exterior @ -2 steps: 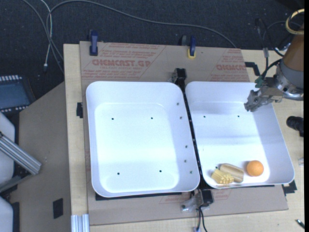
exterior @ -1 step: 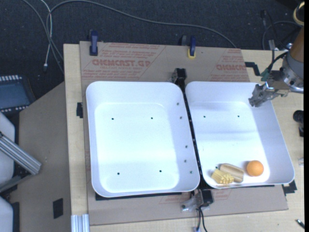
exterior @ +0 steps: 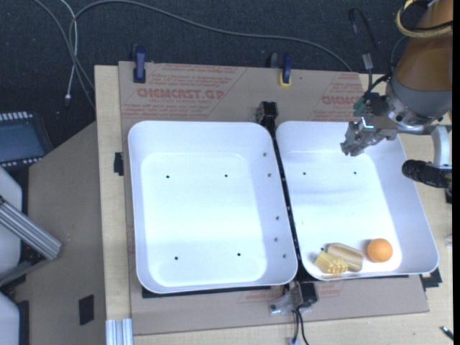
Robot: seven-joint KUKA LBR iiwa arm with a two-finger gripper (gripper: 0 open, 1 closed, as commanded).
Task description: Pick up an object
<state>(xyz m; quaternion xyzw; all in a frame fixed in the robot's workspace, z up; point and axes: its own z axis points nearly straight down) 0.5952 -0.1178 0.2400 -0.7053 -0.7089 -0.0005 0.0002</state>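
Gripper (exterior: 353, 144) at upper right of the frame, above the far end of the right bin (exterior: 402, 192); whether it is apart or together cannot be told. Candidate objects cluster at lower right of that bin: an orange ball (exterior: 379, 250), a tan roll (exterior: 345, 253) and a yellow corn piece (exterior: 330, 264), the last two touching. Likely risks: the ball rolling away on contact; a descent onto the touching pair catching both or neither; collision with the bin's near wall
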